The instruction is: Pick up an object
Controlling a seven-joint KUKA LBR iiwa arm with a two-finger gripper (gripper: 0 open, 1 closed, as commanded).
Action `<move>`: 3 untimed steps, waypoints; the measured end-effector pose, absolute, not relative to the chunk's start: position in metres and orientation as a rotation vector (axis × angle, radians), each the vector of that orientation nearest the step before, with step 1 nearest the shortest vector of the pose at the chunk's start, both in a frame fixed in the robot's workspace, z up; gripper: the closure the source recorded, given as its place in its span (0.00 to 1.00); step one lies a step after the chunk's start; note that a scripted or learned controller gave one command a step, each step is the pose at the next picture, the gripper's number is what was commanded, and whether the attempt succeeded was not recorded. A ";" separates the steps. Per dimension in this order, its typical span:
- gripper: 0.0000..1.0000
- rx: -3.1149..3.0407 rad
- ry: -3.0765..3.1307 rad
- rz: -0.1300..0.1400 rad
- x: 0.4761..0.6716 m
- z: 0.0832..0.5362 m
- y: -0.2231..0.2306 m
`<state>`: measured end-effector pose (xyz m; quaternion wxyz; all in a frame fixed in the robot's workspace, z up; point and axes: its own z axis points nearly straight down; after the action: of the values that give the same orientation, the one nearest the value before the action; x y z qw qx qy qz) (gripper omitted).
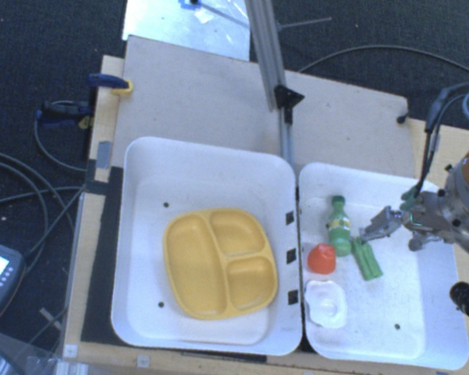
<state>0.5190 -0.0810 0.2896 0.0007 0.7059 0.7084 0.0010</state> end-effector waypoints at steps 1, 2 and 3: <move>0.00 2.218 2.222 0.004 0.519 0.290 -0.081; 0.00 2.223 2.224 -0.003 0.517 0.229 -0.075; 0.00 2.224 2.224 -0.004 0.514 0.184 -0.083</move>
<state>0.5143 -0.0828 0.1836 -0.0016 0.7071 0.7071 -0.0013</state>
